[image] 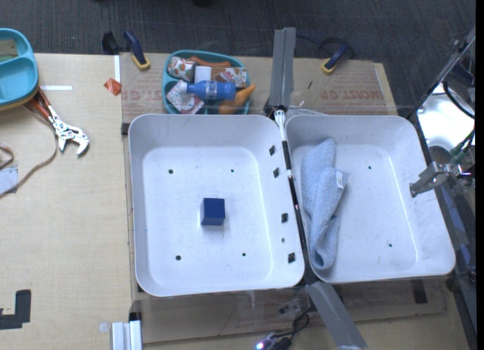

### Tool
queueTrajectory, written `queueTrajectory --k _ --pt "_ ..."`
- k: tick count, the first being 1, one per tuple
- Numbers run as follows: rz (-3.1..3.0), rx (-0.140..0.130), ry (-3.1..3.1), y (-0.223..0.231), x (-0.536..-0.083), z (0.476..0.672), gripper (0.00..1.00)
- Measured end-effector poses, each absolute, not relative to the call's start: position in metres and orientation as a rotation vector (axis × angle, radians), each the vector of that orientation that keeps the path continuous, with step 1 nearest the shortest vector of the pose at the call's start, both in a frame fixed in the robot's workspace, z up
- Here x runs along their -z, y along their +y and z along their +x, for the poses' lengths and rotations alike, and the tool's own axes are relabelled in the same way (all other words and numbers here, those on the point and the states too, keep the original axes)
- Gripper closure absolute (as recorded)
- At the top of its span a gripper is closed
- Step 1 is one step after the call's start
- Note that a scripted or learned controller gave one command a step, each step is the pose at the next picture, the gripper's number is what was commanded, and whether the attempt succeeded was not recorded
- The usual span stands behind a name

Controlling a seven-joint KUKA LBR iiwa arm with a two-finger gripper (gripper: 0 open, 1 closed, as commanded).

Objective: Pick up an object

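Camera view: blue cube (213, 211) in left bin (151, 265); jaws' state, writing unreadable.

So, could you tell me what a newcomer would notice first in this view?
Probably the small blue cube, alone near the middle of the left bin. Next, the pale blue towel lying crumpled along the left side of the right bin.

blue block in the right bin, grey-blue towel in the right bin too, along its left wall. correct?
Not quite. The blue block sits in the left bin, near its middle, not the right one. The towel part holds: it lies in the right bin along its left wall. The camera view shows both.
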State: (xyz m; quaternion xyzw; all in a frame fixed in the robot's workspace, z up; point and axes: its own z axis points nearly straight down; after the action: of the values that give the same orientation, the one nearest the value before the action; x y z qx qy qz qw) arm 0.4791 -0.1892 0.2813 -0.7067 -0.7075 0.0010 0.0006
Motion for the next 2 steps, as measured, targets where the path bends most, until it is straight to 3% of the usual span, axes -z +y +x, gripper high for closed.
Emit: queueTrajectory --k 1,2 --pt "-2.126 -0.001 -2.314 -0.171 -0.288 0.502 0.00" --pt "-2.073 -0.003 -2.359 -0.086 -0.219 0.499 0.00"
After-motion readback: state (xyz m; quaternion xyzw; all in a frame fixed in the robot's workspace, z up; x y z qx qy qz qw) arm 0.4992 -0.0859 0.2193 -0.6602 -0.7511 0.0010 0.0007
